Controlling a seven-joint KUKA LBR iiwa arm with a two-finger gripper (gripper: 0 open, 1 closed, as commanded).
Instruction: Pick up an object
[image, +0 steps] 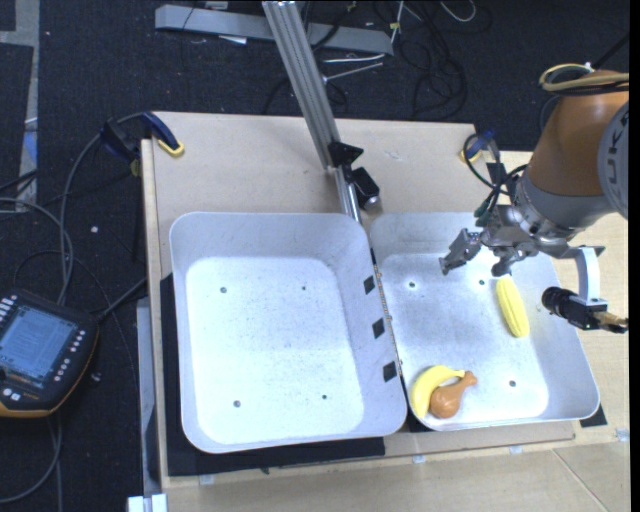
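In the right bin (560, 345), a yellow corn cob (513, 306) lies towards the right side. A yellow banana (428, 381) and an orange-brown drumstick (447, 396) lie together at the front left corner. My gripper (472, 264) hangs over the back part of this bin, just left of and behind the corn cob. Its fingers are spread open with only bare bin floor between them. The grey arm with its orange band reaches in from the right.
The left bin (190, 260) sits beside the right one, and their rims meet at the middle. A slanted metal pole (310, 85) rises behind the bins. Blue clamps (150, 130) grip the bench's back corners. A teach pendant (35, 350) lies on the floor at the left.
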